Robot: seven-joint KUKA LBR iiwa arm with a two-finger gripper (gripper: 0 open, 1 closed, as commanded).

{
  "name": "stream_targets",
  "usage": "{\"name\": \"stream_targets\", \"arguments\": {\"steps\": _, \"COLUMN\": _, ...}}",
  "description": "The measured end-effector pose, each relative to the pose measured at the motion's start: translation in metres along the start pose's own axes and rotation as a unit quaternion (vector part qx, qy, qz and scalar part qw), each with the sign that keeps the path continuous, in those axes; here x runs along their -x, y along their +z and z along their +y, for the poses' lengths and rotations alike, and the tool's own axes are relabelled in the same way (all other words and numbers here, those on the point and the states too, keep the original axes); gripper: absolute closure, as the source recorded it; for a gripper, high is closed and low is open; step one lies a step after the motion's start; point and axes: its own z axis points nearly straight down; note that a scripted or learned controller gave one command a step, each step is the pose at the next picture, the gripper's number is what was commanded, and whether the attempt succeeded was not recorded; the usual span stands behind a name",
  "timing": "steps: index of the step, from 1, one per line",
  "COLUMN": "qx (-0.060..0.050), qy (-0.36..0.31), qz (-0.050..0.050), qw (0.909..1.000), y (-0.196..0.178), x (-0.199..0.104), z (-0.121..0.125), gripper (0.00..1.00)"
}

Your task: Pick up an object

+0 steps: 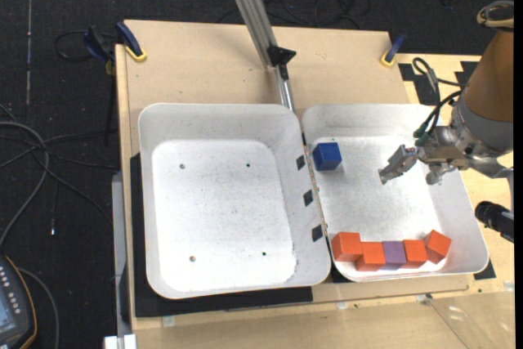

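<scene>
— While hovering in right-hand shallow white bin (pixel 458 200), two-finger grey gripper (pixel 395 166) parted, gripping nothing?
— Yes. Small blue cube (pixel 327 155) well left, near divider. Best centred overhead, then straight down.

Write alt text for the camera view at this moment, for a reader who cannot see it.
A grey robot arm reaches in from the right, its gripper over the right white bin. That bin holds a blue cube near its left wall and a row of orange blocks with one purple block along its near edge. The left white bin lies beside it.
</scene>
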Motion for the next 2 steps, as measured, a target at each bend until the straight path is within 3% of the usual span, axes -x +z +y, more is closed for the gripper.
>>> {"name": "stream_targets", "arguments": {"steps": 1, "qx": -0.002, "qy": -0.003, "qz": 0.000, "qw": 1.0000, "y": 0.078, "x": -0.035, "z": 0.082, "gripper": 0.00}}
{"name": "stream_targets", "arguments": {"steps": 2, "qx": -0.001, "qy": 0.002, "qz": -0.001, "qw": 1.0000, "y": 0.179, "x": 0.040, "z": 0.118, "gripper": 0.00}}
